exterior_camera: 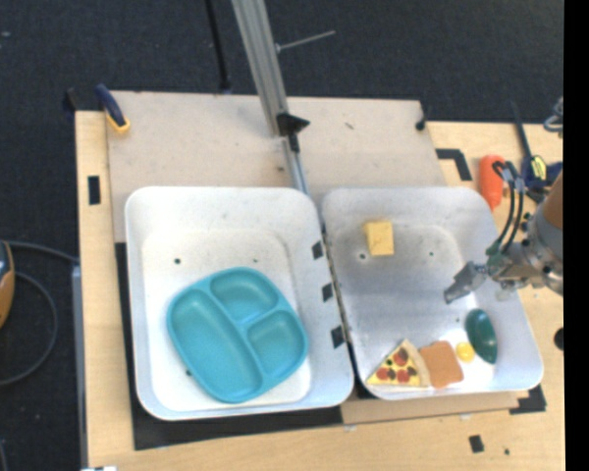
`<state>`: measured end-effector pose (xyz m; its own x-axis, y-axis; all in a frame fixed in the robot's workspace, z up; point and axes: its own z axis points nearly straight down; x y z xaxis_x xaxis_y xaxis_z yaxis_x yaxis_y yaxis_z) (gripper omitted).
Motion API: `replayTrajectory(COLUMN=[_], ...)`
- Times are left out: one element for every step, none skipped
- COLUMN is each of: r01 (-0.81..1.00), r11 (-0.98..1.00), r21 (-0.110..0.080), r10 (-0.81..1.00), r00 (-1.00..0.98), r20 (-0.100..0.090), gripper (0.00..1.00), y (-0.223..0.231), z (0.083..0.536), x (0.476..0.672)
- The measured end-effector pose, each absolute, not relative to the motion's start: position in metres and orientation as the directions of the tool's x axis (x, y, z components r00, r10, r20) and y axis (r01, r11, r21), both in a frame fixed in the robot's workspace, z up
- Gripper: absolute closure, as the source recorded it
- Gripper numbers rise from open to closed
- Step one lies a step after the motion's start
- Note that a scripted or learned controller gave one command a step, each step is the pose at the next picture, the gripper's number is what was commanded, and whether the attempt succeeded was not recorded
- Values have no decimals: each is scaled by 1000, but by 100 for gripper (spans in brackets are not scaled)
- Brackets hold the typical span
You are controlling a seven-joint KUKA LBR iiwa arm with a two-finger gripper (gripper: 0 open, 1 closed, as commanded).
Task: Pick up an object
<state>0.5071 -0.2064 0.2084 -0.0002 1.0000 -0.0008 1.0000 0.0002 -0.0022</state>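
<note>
So the gripper [468, 285] hangs over the right bin [412, 202], can't tell its state. Just below it sits a dark green piece [482, 334], yellow block [379, 237] well off.

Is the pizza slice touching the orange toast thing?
Touching. The camera view shows the pizza slice pressed edge to edge against the orange toast, no bin floor between.
</note>
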Motion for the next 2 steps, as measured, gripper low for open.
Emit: replayTrajectory(r01=[1000,1000], r11=[0,2], r21=[-3,4], r10=[1000,1000], r00=[0,-2], r20=[0,1], gripper=[0,0], y=[-205,-204], z=[159,109], x=[497,499])
